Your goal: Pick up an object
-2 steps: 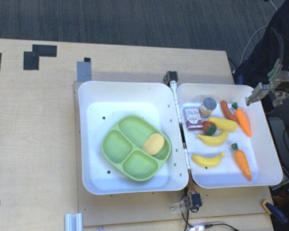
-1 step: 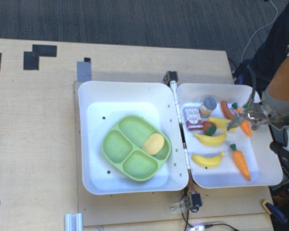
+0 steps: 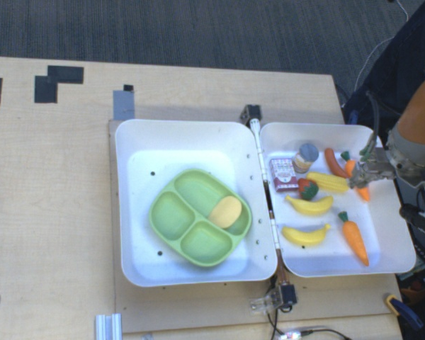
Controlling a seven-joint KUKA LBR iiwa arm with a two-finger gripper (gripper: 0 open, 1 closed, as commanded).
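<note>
The right bin (image 3: 389, 264) holds several toy foods: two yellow bananas (image 3: 312, 205) (image 3: 304, 235), a longer yellow piece (image 3: 329, 183), a large carrot (image 3: 354, 239), a red sausage (image 3: 334, 163), a red box (image 3: 282, 173), a small red and green fruit (image 3: 309, 188) and a blue-topped piece (image 3: 307, 154). My gripper (image 3: 363, 174) hangs low at the bin's right side, right over a small orange carrot (image 3: 362, 192) and beside the sausage. The gripper body hides whether it touches the carrot.
The left bin (image 3: 138, 190) carries a green divided plate (image 3: 171, 218) with a yellow oval piece (image 3: 227, 211) in its right compartment. The arm with its orange band (image 3: 418, 115) enters from the right. Cables lie below the bins' front edge.
</note>
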